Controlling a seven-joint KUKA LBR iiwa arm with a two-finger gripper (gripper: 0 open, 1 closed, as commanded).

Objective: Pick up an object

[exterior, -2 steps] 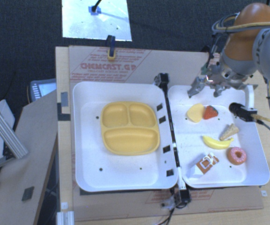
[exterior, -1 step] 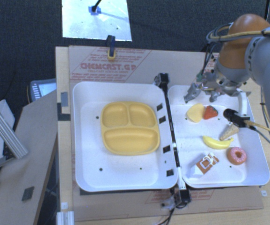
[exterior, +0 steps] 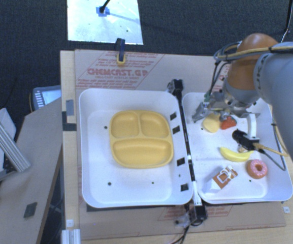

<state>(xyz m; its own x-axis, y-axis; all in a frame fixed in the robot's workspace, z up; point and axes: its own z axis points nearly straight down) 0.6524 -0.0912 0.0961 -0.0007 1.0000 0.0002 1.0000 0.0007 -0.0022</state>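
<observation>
Over the far part of the shallow white bin (exterior: pixel 275 187) on the view's right, the two-finger gripper (exterior: pixel 219 112) of the grey arm with the orange band (exterior: pixel 248 65) hangs low. Whether the claw is apart or together cannot be told from this angle.

Just below the gripper, on the side nearer the camera, lie a pale yellow rounded fruit-shaped piece (exterior: pixel 211 125) and a small red piece (exterior: pixel 229 122), side by side. Contact with the gripper cannot be confirmed.

Toward the near edge of the same bin lie three more items:
- a yellow toy banana (exterior: pixel 233 154)
- a pink ring doughnut (exterior: pixel 257 169), just beside the banana's right end
- a small brown-and-white carton (exterior: pixel 223 177), apart from both

The second shallow white bin (exterior: pixel 93 187), on the view's left, holds a yellow three-compartment plastic tray (exterior: pixel 138 139) at its middle. Both bins rest on a sheet of brown cardboard with red print (exterior: pixel 116 70).
</observation>
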